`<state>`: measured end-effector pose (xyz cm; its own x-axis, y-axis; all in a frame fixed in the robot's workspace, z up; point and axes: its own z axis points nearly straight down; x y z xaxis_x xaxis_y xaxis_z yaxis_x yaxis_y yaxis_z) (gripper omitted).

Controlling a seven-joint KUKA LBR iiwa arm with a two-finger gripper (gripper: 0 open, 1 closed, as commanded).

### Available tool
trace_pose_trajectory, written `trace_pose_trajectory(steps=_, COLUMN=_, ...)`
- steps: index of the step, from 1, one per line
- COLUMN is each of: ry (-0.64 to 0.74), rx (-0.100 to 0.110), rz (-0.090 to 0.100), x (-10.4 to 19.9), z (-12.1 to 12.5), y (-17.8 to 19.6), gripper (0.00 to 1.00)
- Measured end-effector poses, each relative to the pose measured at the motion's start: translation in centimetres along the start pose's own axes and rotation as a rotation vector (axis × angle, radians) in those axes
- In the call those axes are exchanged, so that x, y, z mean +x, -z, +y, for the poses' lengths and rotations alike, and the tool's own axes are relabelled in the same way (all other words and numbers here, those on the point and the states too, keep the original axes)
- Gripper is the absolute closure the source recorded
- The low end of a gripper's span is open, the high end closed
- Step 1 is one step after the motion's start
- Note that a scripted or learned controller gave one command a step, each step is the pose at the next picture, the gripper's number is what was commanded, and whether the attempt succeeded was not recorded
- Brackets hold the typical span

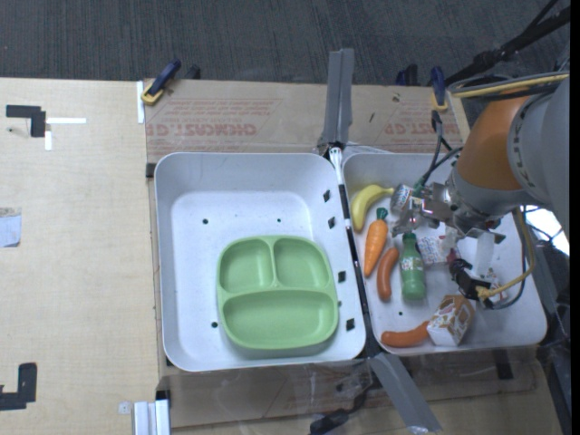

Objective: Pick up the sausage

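A reddish-orange sausage [387, 273] lies lengthwise in the right bin [526, 329], between a carrot [374, 243] and a green bottle [413, 270]. A second, curved orange-red piece shaped like a sausage [405, 337] rests by the bin's front wall. My gripper [408, 210] hangs over the middle of the right bin, just above the bottle's cap and to the upper right of the sausage. It does not touch the sausage, and nothing shows in its grasp.
A yellow banana [367, 202] lies at the back left of the right bin. A small carton [450, 323] stands near the front right. The left bin [181, 243] holds a green divided plate [227, 324]. Cables trail from the wrist over the bin's right side.
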<state>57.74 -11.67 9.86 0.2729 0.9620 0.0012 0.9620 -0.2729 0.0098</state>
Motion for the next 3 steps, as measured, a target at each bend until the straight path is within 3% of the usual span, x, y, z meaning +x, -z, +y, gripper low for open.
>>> trace_pose_trajectory(steps=1, ry=-0.201, rx=-0.009, rz=-0.001, x=-5.2, z=-5.2, y=0.1, gripper=0.0)
trace_pose_trajectory(steps=2, ry=-0.445, rx=0.018, rz=-0.005, x=-1.5, z=-10.0, y=1.5, gripper=0.0)
trace_pose_trajectory(steps=3, ry=-0.283, rx=0.015, rz=-0.006, x=0.8, z=-1.4, y=4.1, gripper=0.0)
